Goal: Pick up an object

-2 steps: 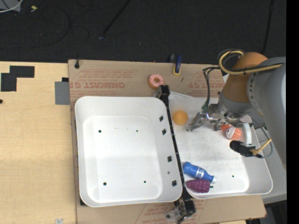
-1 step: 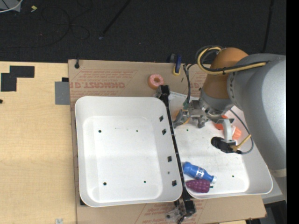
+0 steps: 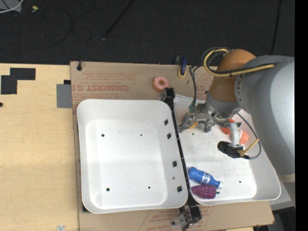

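Across the cardboard-covered surface [image 3: 120, 81], the gripper [image 3: 195, 121] is seen at the right white bin's [image 3: 250, 189] far-left corner, its opening impossible to tell, while the blue plastic bottle [image 3: 204, 177] lies nearer the camera, long axis slanted along the divider.

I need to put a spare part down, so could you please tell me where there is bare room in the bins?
The left bin offers a wide bare floor. In the right bin, the floor near the front right rim is bare. It is crowded at the front left corner, with the blue bottle and purple grapes, and under the arm at the back.
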You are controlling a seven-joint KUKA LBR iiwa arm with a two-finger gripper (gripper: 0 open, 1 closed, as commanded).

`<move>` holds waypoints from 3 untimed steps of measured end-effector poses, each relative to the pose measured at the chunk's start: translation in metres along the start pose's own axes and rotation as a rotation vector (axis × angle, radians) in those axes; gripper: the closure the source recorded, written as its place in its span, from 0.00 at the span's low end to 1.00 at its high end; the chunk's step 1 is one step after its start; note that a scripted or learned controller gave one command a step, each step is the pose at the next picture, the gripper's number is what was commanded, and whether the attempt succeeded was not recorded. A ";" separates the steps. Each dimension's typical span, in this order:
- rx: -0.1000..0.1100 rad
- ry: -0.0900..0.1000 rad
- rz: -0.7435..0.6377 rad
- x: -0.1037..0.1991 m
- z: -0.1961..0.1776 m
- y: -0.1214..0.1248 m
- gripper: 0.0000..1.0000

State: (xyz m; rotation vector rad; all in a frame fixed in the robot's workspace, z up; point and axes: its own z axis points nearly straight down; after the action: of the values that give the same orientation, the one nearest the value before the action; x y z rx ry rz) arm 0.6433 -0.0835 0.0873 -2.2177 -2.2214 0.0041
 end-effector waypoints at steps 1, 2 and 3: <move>0.001 0.000 -0.002 0.001 0.000 0.000 0.00; 0.000 -0.001 -0.001 -0.001 0.000 0.000 0.00; 0.000 0.000 -0.002 -0.002 0.000 0.000 0.00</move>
State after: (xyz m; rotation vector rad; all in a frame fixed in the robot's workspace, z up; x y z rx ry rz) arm 0.6433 -0.0852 0.0873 -2.2153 -2.2238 0.0051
